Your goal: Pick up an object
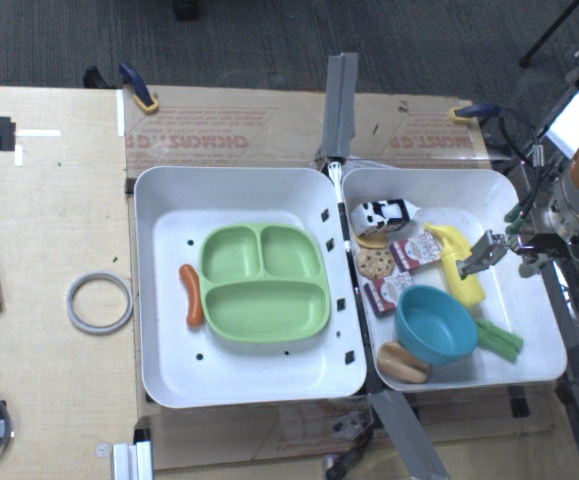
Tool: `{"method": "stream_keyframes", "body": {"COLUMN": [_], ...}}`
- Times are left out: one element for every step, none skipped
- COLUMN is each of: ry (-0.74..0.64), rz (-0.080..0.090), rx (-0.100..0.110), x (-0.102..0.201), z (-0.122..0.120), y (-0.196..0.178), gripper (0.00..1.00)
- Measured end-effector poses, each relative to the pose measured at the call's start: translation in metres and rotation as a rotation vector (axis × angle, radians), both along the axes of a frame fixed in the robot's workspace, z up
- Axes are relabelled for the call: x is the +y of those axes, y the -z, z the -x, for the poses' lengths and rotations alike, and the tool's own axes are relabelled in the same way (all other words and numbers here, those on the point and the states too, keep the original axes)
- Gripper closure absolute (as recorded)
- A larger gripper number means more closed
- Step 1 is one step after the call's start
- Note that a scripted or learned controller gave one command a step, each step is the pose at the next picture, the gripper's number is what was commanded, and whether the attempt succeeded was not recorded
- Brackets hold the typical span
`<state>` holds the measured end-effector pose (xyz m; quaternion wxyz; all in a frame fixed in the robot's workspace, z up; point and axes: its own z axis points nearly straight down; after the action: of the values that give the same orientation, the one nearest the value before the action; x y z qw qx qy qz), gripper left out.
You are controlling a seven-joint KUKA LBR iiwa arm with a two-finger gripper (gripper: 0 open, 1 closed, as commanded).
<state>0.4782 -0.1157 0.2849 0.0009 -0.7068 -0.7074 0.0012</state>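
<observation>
Two white bins sit side by side on the bench. The left bin [159, 298] holds a green divided plate [265, 283] lying flat near its middle, with an orange toy sausage [192, 295] just beside the plate's left edge. The right bin [539, 353] is crowded: a yellow banana [456, 263] near the centre, a blue bowl [435, 325] in front of it, a green piece [498, 339] touching the bowl's right side, a brown bun-like piece [402, 363] at the bowl's front left, a cookie [374, 262], two small red-and-white packets [403, 270], and a black-and-white item [384, 214] towards the back. The gripper [488, 252] reaches in from the right and hangs over the right bin just beside the banana's right edge; whether it touches the banana or how its tips stand, I cannot tell. Nothing shows between them. Behind the bins lies cardboard [229, 133] with red mirrored lettering, too faint to read. A grey ring [100, 301] lies on the bench left of the bins.
</observation>
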Motion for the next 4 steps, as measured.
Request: {"method": "stream_keyframes", "body": {"ry": [0.274, 0.355, 0.135, 0.100], "rz": [0.000, 0.001, -0.001, -0.008], "rx": [0.001, -0.017, -0.002, -0.003], "x": [-0.037, 0.006, -0.086, -0.092], "z": [-0.030, -0.045, -0.032, -0.096], "y": [0.128, 0.187, 0.193, 0.193], "gripper": [0.00, 0.00, 0.00, 0.00]}}
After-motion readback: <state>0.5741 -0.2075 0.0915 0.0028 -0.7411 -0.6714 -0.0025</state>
